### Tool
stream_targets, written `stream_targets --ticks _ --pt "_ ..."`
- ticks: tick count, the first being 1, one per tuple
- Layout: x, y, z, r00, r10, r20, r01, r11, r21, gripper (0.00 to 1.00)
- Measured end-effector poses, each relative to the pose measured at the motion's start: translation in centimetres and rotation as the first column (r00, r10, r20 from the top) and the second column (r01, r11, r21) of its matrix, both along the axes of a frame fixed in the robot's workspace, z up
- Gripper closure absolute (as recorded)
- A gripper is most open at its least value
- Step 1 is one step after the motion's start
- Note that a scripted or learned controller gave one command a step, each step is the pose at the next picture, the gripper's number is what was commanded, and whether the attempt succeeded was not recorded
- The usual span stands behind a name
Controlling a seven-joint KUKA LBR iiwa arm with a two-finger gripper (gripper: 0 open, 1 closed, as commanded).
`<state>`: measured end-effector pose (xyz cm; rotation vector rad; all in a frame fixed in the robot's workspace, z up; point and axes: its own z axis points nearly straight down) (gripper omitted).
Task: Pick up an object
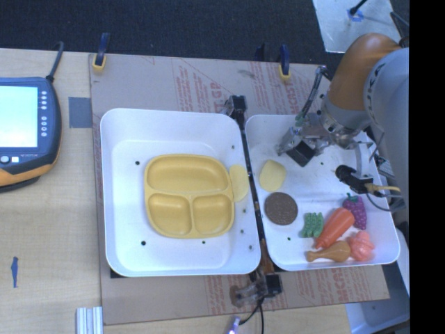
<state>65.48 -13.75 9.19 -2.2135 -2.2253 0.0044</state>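
My gripper (297, 148) is hanging low over the right bin (278, 127), holding nothing. I cannot tell how wide it is. I am eyeing the yellow piece (272, 175) just beside it. Picking is not done yet.

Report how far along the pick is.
Done: nothing looks picked yet. The toy carrot, grapes, brown patty and pale yellow piece all lie in the right bin. In hand: the gripper is low over that bin's upper part, with nothing visible in it. Left: close on an item and lift it.
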Motion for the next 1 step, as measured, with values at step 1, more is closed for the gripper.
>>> stream_targets --ticks 1 --pt "0.01 -0.08 1.04 1.0 0.002 -0.001 -0.002 1.0 0.0 1.0"
